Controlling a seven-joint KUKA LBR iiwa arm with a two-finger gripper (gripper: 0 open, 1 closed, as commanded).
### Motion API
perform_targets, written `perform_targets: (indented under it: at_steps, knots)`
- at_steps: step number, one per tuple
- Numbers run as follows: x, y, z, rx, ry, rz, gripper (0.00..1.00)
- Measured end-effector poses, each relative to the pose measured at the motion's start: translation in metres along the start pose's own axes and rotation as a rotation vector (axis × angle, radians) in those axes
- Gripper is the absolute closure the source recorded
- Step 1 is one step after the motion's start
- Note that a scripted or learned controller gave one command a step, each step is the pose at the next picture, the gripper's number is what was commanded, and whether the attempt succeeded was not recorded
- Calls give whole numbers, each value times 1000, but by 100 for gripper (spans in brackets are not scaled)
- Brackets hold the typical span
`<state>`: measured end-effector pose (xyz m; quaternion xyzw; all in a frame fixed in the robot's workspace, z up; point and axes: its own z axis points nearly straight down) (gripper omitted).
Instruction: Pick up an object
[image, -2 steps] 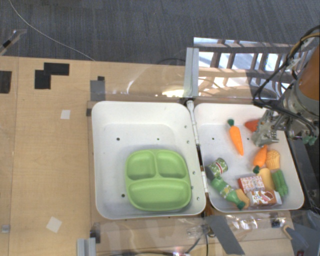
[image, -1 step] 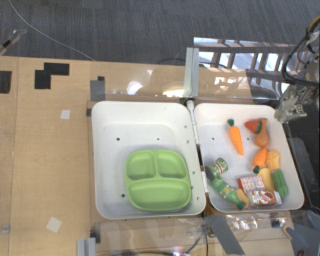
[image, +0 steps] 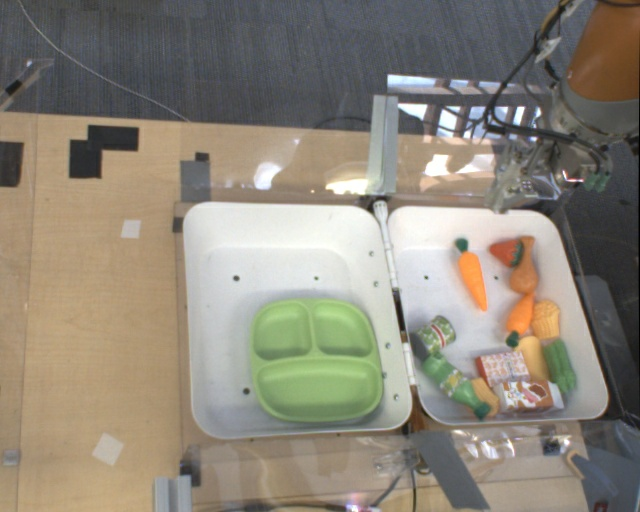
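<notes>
Toy foods (image: 505, 330), about ten, right bin (image: 420, 235); one green tray (image: 316, 358); pincer (image: 522, 183) state unclear.

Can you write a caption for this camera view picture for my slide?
Robot gripper hovers over the back edge of the right bin of toy food, near a carrot; a green tray sits in the left bin.

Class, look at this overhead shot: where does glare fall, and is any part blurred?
In the camera view, bright glare patches sit on the clear panel behind the bins; the gripper looks soft and blurred; the green tray and carrot stay evenly lit, with faint shadows.
</notes>
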<state>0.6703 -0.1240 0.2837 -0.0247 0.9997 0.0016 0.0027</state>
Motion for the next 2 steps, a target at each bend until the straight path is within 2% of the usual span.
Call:
perform_targets:
  at_steps: [1, 2]
  knots:
    - [-2, 17, -88, 4, -13, 172, 100]
    - [28, -25, -9, 5, -3, -78, 100]
